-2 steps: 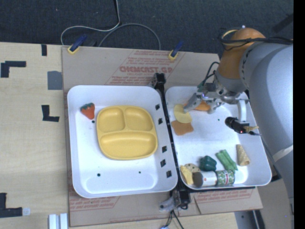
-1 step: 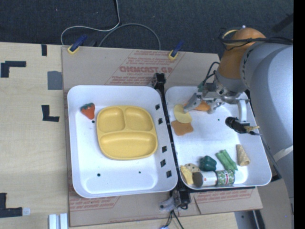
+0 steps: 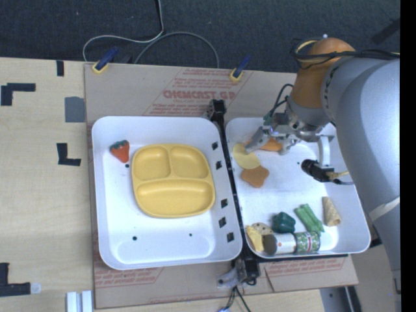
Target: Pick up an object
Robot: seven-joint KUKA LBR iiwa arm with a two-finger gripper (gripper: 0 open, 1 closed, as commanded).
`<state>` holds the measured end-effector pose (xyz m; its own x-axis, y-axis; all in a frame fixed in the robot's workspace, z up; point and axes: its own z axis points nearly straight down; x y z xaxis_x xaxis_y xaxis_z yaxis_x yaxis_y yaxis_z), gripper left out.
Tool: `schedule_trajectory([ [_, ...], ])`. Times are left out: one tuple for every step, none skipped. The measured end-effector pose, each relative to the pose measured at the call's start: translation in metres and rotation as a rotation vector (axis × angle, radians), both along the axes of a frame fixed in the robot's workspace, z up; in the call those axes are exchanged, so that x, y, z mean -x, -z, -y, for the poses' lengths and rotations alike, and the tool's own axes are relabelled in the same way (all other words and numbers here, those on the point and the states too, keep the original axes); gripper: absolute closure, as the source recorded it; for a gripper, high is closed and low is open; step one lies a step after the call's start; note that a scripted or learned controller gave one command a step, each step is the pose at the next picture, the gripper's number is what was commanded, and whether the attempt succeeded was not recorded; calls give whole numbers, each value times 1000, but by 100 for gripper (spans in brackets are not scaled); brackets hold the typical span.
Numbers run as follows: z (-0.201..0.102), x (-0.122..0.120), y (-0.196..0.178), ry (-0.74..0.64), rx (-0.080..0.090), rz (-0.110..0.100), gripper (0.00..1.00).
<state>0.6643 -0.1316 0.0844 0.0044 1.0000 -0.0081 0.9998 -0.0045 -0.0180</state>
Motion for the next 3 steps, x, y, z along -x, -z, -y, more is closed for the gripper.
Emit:
schedule_trajectory([
  [24, -6, -98, -5, -4, 28, 0],
  [1, 101, -50, -3, -11, 5, 0],
  [15, 150, 0, -3, -6, 21, 0],
])
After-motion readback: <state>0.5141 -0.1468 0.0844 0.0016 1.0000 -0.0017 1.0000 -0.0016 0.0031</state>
